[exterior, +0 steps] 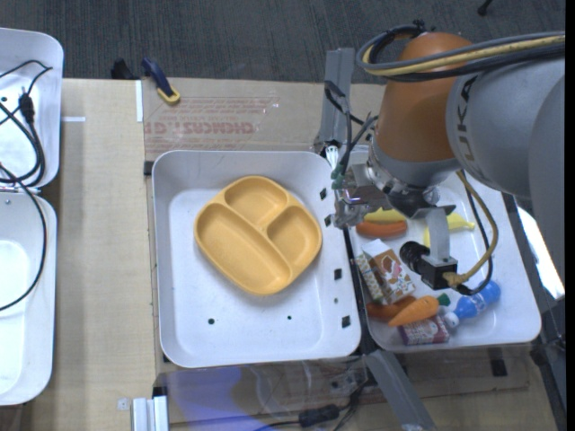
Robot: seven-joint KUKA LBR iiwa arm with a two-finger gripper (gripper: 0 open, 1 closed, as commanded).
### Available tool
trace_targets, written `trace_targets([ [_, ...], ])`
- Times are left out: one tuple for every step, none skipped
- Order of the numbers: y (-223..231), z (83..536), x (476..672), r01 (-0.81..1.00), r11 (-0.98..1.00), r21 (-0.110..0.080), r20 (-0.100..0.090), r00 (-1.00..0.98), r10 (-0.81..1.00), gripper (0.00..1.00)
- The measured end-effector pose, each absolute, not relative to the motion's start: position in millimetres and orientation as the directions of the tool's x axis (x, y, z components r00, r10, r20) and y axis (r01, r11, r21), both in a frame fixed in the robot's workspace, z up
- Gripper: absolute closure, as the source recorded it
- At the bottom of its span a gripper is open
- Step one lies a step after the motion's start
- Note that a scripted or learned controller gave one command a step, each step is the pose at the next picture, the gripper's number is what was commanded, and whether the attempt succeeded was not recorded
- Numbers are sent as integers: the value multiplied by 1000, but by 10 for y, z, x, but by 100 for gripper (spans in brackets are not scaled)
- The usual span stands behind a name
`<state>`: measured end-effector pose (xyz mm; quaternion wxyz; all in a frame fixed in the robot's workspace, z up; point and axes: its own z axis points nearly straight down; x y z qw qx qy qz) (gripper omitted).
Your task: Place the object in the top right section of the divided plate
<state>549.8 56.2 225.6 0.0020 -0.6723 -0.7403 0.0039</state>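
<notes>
Objects [395, 281] lie heaped right of the divided plate [259, 233]; tool [349, 206] hangs above them, grip state indiscernible.

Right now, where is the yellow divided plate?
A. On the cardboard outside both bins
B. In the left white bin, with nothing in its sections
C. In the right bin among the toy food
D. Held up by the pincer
B. The divided plate lies flat on the floor of the left bin, all three sections bare, while the toy food sits in the right bin under the arm.
</notes>
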Motion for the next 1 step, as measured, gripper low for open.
trace_targets([
  [562,2258,5499,995,96,-8,-2,-96,995,0],
])
